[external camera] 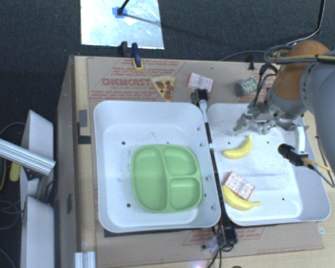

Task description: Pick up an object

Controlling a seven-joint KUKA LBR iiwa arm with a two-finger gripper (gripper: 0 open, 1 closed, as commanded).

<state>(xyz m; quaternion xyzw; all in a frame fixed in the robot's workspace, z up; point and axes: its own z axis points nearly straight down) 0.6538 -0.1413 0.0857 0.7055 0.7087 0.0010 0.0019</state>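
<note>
Jaw state cannot be told from this slanted view. The gripper [250, 125] hangs low over the far part of the right bin [315, 204], and its metal tip is too small and blurred to show any gap. Nothing can be seen held in it. It sits just above and beside the upper banana [238, 148], but I cannot tell whether the two touch.

The only writing that can be read is "CHEMCAST", printed in red on the cardboard sheet [125, 82] under both bins. The smaller red print along the sheet's edges is too fine to read.

A red-and-white packet [239, 186] lies in the right bin against the lower banana [241, 201], overlapping its upper end. Its print is a blur. The lower banana lies near the bin's front left corner, well apart from the gripper.

The left bin [111, 149] holds a green divided plate [167, 177] with three compartments, lying flat toward the front.

On the cardboard beyond the bins:
- a toy pizza slice [164, 87]
- a second red-and-white packet [200, 82], with an unreadable label
- a small can [247, 86] lying on its side, its label too small to make out

A blue clamp [135, 55] grips the sheet's far edge.
</note>
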